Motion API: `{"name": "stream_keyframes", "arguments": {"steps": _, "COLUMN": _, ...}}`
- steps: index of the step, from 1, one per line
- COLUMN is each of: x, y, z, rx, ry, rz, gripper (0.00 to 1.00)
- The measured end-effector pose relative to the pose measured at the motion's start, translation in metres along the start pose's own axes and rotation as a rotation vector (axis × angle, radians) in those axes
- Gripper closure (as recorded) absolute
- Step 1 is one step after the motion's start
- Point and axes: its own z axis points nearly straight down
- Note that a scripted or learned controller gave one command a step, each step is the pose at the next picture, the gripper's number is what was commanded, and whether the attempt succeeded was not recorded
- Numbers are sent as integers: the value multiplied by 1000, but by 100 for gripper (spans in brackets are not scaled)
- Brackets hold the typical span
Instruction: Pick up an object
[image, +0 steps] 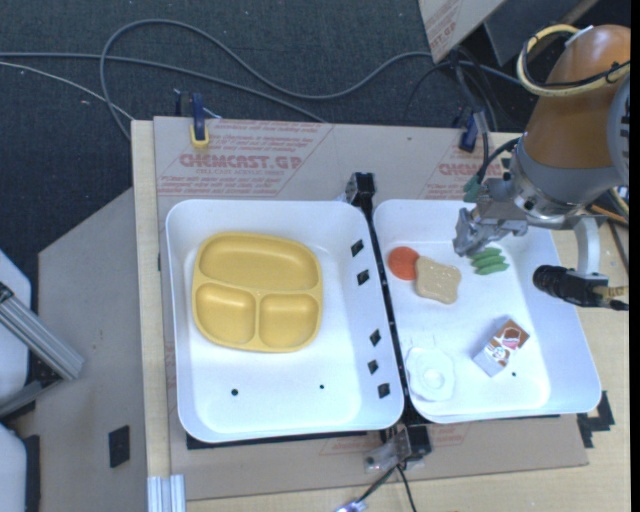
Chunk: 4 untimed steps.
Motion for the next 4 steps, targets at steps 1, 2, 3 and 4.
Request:
{"name": "stream_keyframes", "arguments": {"steps": 1, "x": 56, "y": -19, "z": 0, "rx": 2, "ry": -1, "rz": 0, "gripper": 100}}
{"name": "stream_keyframes", "arguments": {"steps": 2, "x": 98, "y": -26, "z": 7, "rx": 2, "ry": -2, "rz": 2, "gripper": 100}}
{"name": "stream_keyframes", "arguments": {"steps": 3, "x": 142, "y": -40, "z": 8, "rx": 2, "ry": -1, "rz": 1, "gripper": 100}}
{"name": "stream_keyframes", "arguments": {"steps": 4, "x": 140, "y": -40, "z": 8, "rx": 1, "ry": -3, "rz": 6, "gripper": 0}}
